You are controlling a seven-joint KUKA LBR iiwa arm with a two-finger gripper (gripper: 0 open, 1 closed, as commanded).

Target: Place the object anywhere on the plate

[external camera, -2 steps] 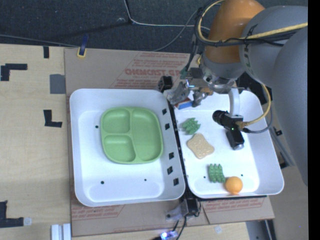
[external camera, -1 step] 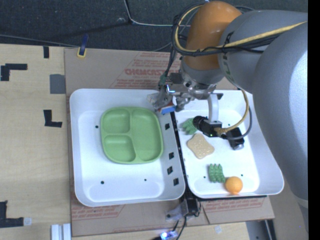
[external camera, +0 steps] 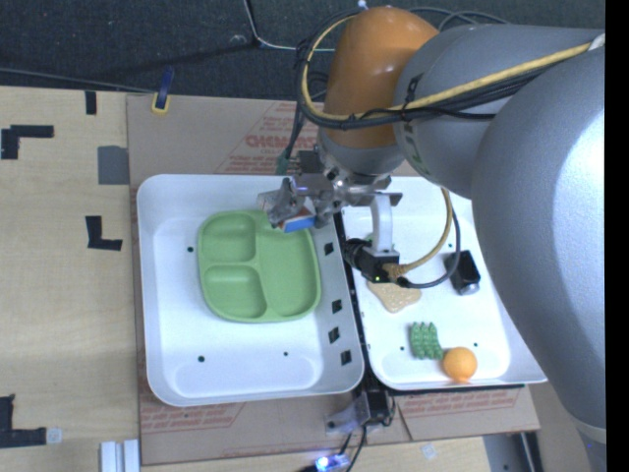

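1. A small blue-and-red object (external camera: 298, 223) sits at the gripper's tip, over the upper right corner of a green plate (external camera: 259, 266); it is too small and too blurred to name.
2. The gripper (external camera: 295, 209) hangs at that same corner, just inside the left bin's right wall. Whether its jaws are apart, together or clamped on the small object cannot be told from this angle, since wrist hardware crowds the spot.
3. The plate, a three-compartment tray with rounded corners, lies in the left bin (external camera: 167, 264), nearer its right wall, its compartments bare apart from the covered corner.
4. The grey arm (external camera: 511, 116), with its orange band (external camera: 378, 62) above the wrist, sweeps in from the right and covers the upper part of the right bin (external camera: 491, 352).
5. In the right bin lie a pale, flat, bread-like piece (external camera: 397, 297) near the centre, a ridged green item (external camera: 425, 340) below it, and an orange ball (external camera: 459, 363) just beside the green item toward the bin's lower corner.
6. A small black device (external camera: 463, 271) rests farther right in that bin, and a tan cable (external camera: 437, 254) loops down from the wrist above the bread-like piece.
7. Both bins stand side by side on brown cardboard (external camera: 197, 136) laid over the bench.
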